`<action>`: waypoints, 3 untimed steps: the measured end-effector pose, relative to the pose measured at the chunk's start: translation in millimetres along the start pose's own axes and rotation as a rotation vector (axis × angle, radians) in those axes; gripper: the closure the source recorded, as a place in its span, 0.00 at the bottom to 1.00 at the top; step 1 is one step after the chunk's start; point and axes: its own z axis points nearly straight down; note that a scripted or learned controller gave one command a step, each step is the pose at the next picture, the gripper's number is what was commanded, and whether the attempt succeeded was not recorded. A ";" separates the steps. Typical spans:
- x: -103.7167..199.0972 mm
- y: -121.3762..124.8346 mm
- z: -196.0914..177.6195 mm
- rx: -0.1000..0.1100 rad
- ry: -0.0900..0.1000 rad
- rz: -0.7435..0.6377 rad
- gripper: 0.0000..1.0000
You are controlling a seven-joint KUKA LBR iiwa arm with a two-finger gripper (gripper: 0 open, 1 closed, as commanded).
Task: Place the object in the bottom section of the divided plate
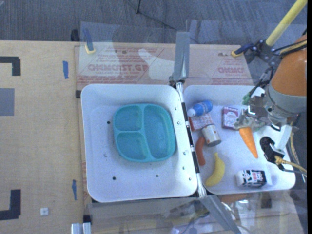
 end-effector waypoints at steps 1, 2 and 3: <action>-55.3 -31.2 -40.8 -0.003 0.001 -0.055 1.00; 73.8 -37.2 -38.2 -0.002 0.002 -0.196 1.00; 136.9 -33.4 -46.0 -0.004 0.002 -0.239 1.00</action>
